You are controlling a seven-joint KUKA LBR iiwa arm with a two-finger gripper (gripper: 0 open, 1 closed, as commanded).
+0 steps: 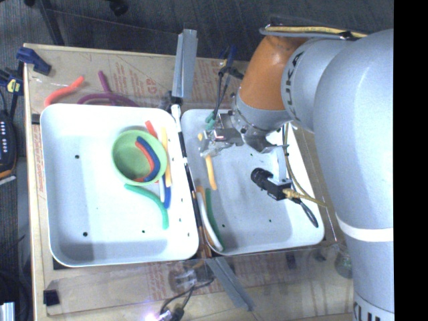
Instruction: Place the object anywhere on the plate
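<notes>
Orange stick (210, 169) lies in right bin (267, 236) near its left wall | gripper (212, 139) poised just above its upper end, grip state cannot tell | step: pick attempt | next: secure stick, carry left to green plate (127, 154) in left bin (73, 206)
</notes>
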